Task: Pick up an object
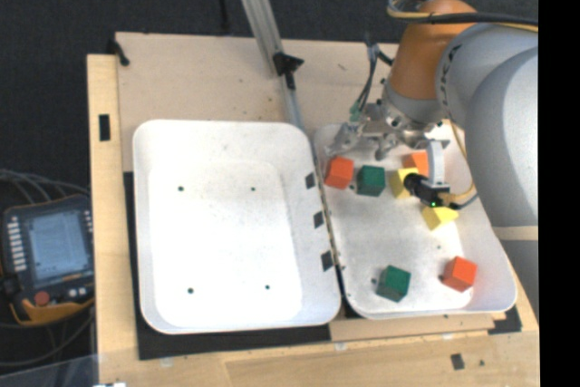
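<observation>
My gripper hangs over the far end of the right bin, below the orange band of the arm. Just in front of it lie an orange block and a green block, side by side. To their right are a yellow block and a second orange block, partly hidden by the wrist's cabling. Another yellow block lies further right. At the near end rest a green block and an orange block. Nothing is seen held.
The left bin stands beside the right one, with small black clips along the shared edge. A slanted metal rail runs from the top down to the bins' far junction. A teach pendant lies off the bench at left.
</observation>
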Available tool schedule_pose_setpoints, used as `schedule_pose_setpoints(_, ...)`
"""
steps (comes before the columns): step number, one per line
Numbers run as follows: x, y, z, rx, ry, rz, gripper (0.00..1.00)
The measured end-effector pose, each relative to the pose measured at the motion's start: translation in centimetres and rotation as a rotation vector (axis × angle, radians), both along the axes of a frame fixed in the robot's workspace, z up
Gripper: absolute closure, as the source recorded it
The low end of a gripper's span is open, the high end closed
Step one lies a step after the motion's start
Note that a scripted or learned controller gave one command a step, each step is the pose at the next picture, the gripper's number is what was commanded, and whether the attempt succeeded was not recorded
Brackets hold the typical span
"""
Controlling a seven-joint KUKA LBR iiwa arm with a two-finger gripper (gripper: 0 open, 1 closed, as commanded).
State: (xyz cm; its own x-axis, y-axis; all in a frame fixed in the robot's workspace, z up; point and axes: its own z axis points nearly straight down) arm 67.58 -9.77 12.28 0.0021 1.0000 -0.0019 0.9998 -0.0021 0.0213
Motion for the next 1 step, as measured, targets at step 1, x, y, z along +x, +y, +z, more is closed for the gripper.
schedule_pose_setpoints(1,0.09,-0.06,1.02,0.001,-0.003,-0.003,1.00)
